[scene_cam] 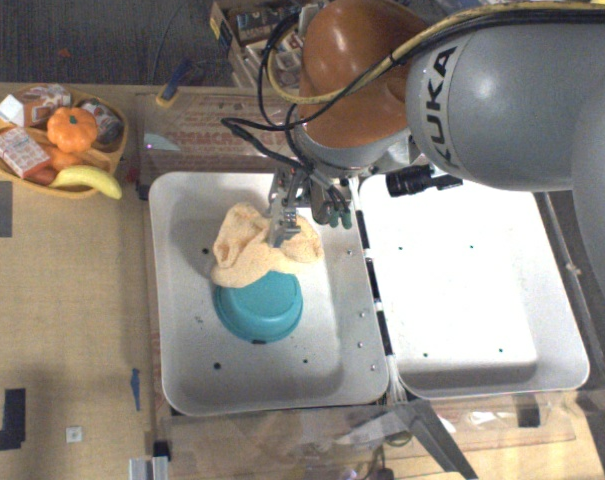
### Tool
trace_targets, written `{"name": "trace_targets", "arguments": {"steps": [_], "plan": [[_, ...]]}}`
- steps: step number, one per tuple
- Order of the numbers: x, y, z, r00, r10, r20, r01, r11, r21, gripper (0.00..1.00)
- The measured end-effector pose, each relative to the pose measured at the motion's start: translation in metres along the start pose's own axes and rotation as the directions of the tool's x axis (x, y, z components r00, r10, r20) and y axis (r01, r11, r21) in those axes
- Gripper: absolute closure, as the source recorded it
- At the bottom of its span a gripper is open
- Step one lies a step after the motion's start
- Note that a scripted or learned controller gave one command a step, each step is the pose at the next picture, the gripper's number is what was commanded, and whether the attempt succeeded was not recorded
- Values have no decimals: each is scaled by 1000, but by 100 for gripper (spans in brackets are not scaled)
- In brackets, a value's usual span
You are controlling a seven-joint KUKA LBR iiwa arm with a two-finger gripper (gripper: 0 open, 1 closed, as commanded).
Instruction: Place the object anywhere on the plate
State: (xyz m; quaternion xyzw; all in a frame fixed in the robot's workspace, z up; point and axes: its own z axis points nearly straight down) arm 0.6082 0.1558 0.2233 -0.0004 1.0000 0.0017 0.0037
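Yellow cloth (254,245) crumpled in left bin (182,368), draped over upper rim of teal plate (261,308). Lower part of plate bare, upper edge hidden under cloth. Teal thing reads more like a shallow bowl than a flat plate; taken as the plate named in the task.

Pincer (285,230) directly above plate, tip down on upper right part of cloth, touching or pressed into the fabric. One finger plainly seen against cloth; second finger lost in dark clutter of wrist, so cannot tell whether spread or pinched, nor whether any fabric caught between. No claim of a grip.

Progress, as judgement: object looks partly on plate already, roughly lower third of cloth overlapping rim, rest spilling onto bin floor up and left of plate. If overlap counts, near done. If whole cloth must rest on plate, left to do: gather bulk, shift down toward plate centre, release, pull away. Arm (502,98) low over cloth, so either mid-placement or mid-grasp; not decidable from this view.

Risk: limp cloth, likely to drag or slide off rim on lifting.

Right bin (462,298) right of plate, white floor with a few dark dots. Fruit basket (52,143) on desk (62,318) far up and left of plate, banana and orange inside, not involved.
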Motion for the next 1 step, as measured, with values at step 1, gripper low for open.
{"name": "trace_targets", "arguments": {"steps": [1], "plan": [[0,0,0,1000,0,1,0,1000,0,0]]}}
